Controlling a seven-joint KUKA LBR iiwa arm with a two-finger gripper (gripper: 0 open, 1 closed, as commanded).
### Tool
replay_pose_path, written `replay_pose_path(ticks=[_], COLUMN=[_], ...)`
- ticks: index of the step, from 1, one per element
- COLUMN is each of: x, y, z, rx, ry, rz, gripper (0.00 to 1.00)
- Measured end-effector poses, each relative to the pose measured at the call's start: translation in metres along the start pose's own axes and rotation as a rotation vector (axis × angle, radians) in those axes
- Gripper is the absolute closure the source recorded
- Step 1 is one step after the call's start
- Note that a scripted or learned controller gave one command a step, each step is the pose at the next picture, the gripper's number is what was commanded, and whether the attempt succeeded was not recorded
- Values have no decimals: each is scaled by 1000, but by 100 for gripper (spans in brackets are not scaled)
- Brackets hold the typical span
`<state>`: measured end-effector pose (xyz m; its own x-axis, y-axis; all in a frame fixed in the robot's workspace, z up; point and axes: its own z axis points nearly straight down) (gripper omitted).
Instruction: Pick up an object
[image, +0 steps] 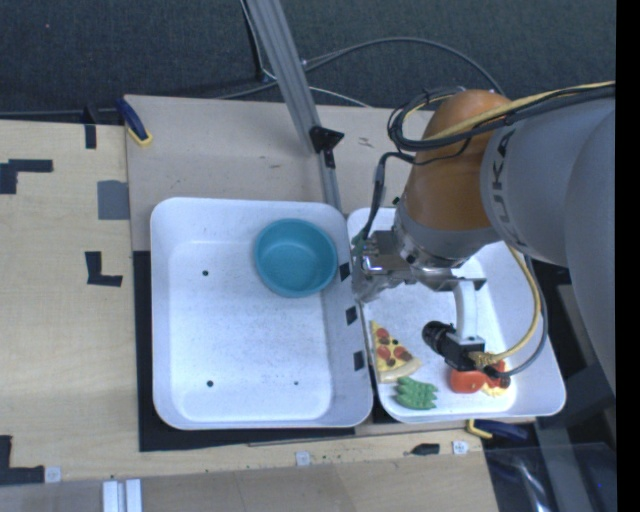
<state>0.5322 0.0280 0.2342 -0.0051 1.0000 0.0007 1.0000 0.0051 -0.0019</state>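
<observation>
Objects in view. A blue bowl (295, 257) stands upright in the left bin (185, 330), against its far right corner, with its rim near the bin wall. It is round, plain, open side up. The right bin (535, 385) holds three smaller items along its near edge: a pizza-slice toy (392, 353), yellow with red spots, lying flat near the bin's left wall; a green leafy toy (416, 394) just beside it, toward the near rim; and a red and orange toy (468, 380) further right, part covered by black hardware on the arm.

Gripper. The gripper (372, 272) sits low over the far left part of the right bin, close to the wall shared by the two bins. Whether its fingers stand wide or narrow cannot be told: the metal parts there blur together. Nothing can be made out between them.

Obstructions. The grey arm (545, 170) and its orange band (455, 160) hide most of the right bin's far half. Cables loop over the wrist.

Clearances. The left bin's floor is bare white apart from the bowl. The toys lie crowded near the right bin's near rim. The surface (60, 300) extends to the left of the bins.
</observation>
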Motion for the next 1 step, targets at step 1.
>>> replay_pose_path(ticks=[1], x=[49], y=[-7], z=[-6], rx=[-1], ry=[0], rz=[0], gripper=[100])
